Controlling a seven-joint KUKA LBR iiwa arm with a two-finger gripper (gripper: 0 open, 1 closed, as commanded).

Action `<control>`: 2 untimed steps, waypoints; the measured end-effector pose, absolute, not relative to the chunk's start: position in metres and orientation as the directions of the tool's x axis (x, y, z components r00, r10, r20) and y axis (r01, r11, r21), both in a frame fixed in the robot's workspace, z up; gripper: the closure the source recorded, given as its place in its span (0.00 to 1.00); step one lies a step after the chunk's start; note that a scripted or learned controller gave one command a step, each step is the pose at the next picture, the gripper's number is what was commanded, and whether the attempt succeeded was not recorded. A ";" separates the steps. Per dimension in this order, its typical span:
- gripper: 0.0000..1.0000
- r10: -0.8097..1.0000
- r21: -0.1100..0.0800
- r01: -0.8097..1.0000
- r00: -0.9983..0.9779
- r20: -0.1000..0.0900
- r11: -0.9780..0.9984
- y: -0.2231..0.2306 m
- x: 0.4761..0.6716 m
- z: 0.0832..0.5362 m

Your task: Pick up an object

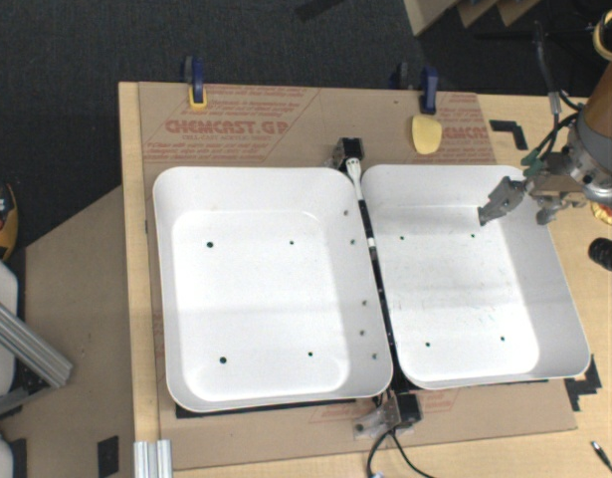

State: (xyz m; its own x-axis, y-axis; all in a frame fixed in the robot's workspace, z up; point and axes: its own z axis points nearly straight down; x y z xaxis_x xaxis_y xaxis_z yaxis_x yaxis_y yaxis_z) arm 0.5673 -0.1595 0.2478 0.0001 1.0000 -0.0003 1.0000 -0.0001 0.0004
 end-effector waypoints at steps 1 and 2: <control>1.00 1.000 0.004 1.000 0.000 -0.002 0.000 -0.160 0.568 0.259; 1.00 1.000 0.020 1.000 -0.007 -0.004 0.007 -0.121 0.606 0.394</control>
